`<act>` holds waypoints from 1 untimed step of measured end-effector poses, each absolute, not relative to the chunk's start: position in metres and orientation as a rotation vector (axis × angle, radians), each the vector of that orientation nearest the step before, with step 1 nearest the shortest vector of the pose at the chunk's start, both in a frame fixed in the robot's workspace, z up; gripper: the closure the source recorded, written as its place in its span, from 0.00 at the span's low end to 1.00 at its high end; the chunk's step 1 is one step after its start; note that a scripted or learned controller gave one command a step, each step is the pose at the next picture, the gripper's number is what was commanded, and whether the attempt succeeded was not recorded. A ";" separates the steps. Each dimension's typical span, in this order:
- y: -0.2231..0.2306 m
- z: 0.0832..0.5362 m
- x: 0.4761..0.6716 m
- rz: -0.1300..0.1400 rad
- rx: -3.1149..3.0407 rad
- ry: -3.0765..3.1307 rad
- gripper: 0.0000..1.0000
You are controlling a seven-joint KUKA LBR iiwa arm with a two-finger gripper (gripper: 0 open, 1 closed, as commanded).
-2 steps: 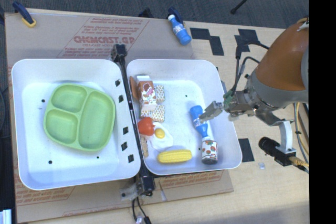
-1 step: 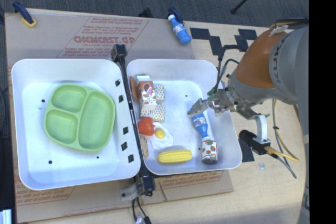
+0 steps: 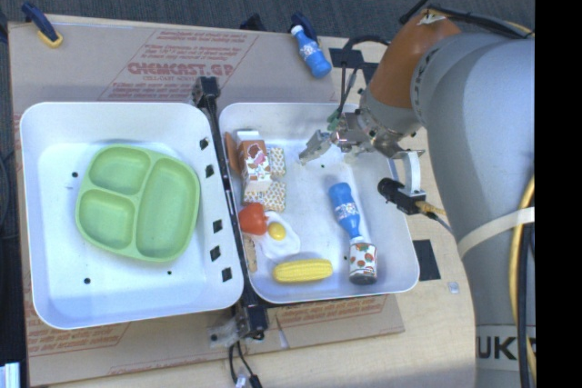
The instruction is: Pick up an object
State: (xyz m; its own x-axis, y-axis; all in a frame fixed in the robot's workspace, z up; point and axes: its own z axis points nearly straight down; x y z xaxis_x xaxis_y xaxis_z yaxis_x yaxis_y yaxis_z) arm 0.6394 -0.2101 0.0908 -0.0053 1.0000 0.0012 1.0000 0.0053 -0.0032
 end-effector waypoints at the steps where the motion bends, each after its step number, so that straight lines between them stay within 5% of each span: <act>1: -0.210 0.102 0.640 0.001 -2.209 -2.231 1.00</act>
State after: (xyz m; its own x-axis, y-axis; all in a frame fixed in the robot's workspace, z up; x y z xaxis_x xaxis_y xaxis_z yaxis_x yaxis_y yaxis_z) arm 0.6405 -0.2100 0.1024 -0.0102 0.9999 0.0009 0.9999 0.0102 -0.0019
